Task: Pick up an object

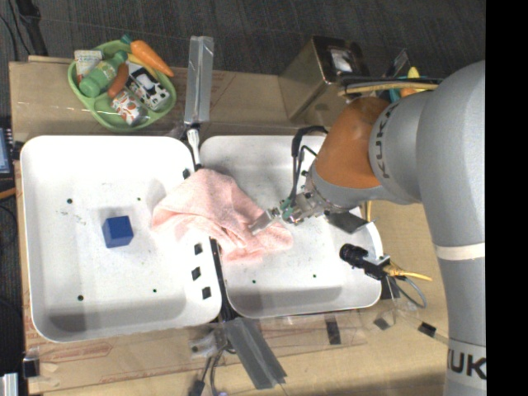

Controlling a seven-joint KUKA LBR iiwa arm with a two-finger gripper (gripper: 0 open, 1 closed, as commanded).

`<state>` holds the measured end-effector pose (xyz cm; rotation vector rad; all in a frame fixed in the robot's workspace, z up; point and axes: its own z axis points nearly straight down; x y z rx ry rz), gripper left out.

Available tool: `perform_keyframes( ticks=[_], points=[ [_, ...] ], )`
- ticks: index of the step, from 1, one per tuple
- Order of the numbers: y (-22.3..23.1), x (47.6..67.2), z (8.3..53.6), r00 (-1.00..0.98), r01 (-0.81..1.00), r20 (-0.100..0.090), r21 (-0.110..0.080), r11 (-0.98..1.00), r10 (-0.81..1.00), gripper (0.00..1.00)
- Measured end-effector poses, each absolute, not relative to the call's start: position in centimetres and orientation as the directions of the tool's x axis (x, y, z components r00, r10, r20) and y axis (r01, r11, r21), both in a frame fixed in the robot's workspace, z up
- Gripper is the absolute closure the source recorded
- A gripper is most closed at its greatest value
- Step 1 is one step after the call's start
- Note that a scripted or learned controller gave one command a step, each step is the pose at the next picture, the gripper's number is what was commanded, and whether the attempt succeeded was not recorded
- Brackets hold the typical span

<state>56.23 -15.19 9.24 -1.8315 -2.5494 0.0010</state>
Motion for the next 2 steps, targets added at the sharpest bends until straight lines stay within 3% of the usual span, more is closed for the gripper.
perform_keyframes(
  ticks=[1,2],
  points=[
    [-15.2,56.3,10.3,-0.323,0.947,0.002,-0.002,0.323,0.947,1.00],
    [-9.8,65.7,20.5,-0.333,0.943,0.000,0.000,0.333,0.943,1.00]
  ],
)
